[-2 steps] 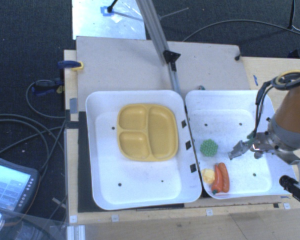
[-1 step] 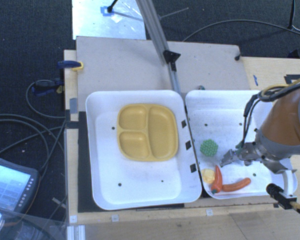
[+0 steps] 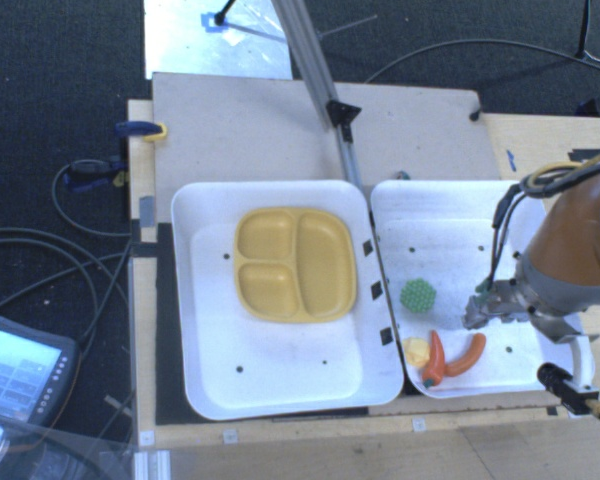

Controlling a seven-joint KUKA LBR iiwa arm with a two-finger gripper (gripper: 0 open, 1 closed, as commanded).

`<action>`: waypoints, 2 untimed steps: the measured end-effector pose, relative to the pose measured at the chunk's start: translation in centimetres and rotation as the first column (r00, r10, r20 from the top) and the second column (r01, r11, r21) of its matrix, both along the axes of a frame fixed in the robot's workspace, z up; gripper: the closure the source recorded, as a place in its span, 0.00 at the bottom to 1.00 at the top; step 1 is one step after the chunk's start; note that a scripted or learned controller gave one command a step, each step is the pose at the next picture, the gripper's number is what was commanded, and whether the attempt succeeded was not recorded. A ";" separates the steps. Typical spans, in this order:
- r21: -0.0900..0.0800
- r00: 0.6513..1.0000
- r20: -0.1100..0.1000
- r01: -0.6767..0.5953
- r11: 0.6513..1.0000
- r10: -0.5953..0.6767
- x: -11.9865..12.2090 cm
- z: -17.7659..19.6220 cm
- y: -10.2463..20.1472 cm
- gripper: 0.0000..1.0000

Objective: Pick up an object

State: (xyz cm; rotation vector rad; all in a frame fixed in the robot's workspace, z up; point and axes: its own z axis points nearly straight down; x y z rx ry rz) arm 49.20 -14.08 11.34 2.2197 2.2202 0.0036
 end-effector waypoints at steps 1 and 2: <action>-0.002 1.000 0.004 -0.005 1.000 0.005 -0.2 6.2 -0.1 1.00; -0.003 1.000 0.007 -0.006 1.000 0.006 -0.1 12.7 -0.2 1.00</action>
